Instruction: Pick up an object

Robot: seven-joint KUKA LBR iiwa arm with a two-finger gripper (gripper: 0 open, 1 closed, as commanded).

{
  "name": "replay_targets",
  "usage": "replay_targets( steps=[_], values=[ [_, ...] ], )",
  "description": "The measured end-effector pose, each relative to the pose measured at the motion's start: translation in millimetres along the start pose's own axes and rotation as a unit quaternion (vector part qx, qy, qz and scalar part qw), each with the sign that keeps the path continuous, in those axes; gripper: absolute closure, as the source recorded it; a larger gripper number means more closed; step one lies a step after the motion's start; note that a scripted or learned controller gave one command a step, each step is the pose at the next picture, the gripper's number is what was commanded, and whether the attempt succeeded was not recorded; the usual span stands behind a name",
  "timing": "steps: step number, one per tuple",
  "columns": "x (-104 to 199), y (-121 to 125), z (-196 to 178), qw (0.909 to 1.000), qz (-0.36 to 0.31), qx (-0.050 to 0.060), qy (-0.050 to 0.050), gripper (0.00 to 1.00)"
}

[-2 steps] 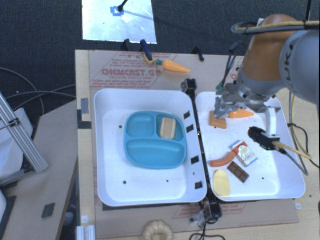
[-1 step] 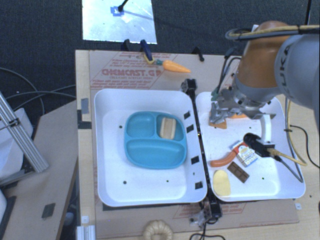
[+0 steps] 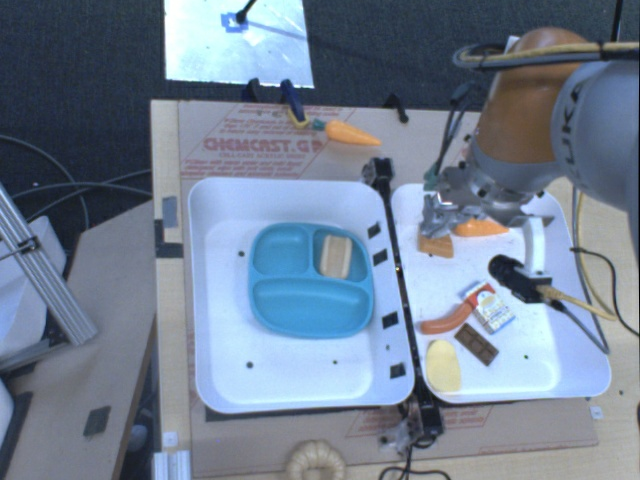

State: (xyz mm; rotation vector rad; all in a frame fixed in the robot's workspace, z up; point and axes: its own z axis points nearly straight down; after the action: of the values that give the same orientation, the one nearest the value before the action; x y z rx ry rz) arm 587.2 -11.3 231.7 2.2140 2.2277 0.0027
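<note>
I hang over the right bin (image 3: 585, 373), one of two white bins, and my gripper (image 3: 438, 224) sits toward its 10 o'clock corner. Whether it is spread or closed I cannot tell from here. Nothing is visibly held in it.

I count six loose things in this bin. One orange wedge (image 3: 436, 246) lies just beneath me, at my 6 o'clock and very close. One orange rounded piece (image 3: 481, 229) lies at my 3 o'clock. One small carton (image 3: 492, 308) sits near the bin's middle, with one red sausage (image 3: 446, 320) just beside it at its 8 o'clock. One brown chocolate bar (image 3: 477, 344) lies at the bin's 6 o'clock, and one pale yellow oval (image 3: 444, 365) at its 7 o'clock.

The left bin (image 3: 225, 368) bears one blue plate (image 3: 300, 308) with three compartments. One tan slice (image 3: 335, 256) lies in its 2 o'clock compartment.

One toy carrot (image 3: 347, 132) lies outside both bins, at 12 o'clock from the left one.
</note>
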Motion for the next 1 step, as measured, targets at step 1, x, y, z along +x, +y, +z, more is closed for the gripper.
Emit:
replay_targets(
  steps=[1],
  values=[
    [11.6, -2.2, -1.1, 1.0000, -0.001, 0.001, 0.000, 1.00]
  ],
)
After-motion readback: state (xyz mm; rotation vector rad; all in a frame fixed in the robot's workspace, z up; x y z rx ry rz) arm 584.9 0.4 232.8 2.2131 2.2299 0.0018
